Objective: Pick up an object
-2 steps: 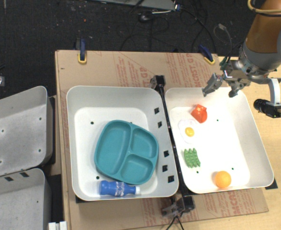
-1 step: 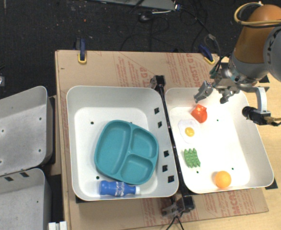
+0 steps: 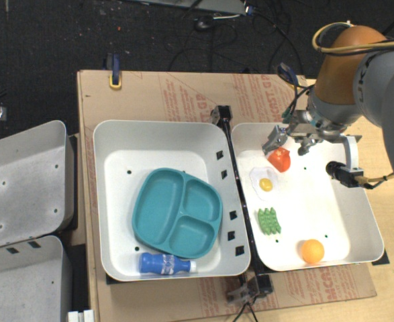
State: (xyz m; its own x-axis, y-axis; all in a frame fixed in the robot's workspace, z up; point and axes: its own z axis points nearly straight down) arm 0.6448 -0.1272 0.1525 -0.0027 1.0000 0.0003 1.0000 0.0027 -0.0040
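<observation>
My gripper (image 3: 289, 143) hangs over the far left part of the right bin (image 3: 358, 206), its two fingers spread apart and open. A red object (image 3: 279, 159) lies just below the left fingertip (image 3: 274, 141), close to it or touching, and is not between the fingers. Further forward in the same bin are a white piece with a yellow centre (image 3: 264, 182), like a fried egg, a green ridged object (image 3: 269, 221) and an orange ball (image 3: 311, 251) near the front wall.
The left bin (image 3: 116, 146) holds a teal divided plate (image 3: 177, 212) and a blue and white bottle (image 3: 165, 265) lying at its front wall. A black divider (image 3: 231, 173) runs between the bins. A black part on a cable (image 3: 341, 172) hangs at the arm's right.
</observation>
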